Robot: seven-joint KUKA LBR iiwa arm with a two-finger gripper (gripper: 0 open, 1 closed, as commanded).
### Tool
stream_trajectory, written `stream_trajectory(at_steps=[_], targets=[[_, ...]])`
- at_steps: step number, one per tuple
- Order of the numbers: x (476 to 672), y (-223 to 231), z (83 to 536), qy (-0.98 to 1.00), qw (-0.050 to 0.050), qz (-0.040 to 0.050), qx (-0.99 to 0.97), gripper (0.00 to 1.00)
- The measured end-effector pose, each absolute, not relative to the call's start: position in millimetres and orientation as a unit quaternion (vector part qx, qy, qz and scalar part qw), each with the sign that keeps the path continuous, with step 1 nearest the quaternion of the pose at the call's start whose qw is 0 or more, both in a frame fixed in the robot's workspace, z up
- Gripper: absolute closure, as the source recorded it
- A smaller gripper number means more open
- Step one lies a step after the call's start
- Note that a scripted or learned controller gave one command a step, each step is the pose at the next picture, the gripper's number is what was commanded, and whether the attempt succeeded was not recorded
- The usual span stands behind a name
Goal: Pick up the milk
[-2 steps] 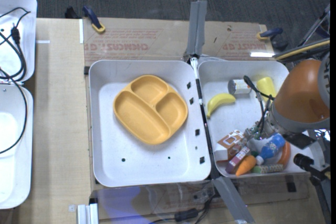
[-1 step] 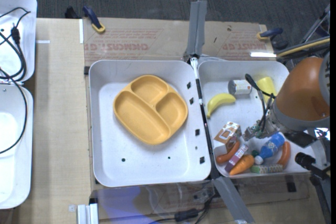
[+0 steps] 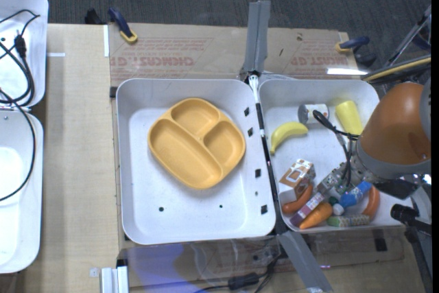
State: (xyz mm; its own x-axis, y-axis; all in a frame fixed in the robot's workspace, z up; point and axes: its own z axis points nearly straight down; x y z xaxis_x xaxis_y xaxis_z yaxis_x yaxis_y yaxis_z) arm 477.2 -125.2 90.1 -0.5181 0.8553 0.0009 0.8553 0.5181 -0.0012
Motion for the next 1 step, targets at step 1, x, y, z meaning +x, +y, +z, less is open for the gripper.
stream_trajectory(at_steps=[1], targets=[[483.7, -37.3, 190.4, -0.924, 0.0, 0.0001, -0.383, 1.0]])
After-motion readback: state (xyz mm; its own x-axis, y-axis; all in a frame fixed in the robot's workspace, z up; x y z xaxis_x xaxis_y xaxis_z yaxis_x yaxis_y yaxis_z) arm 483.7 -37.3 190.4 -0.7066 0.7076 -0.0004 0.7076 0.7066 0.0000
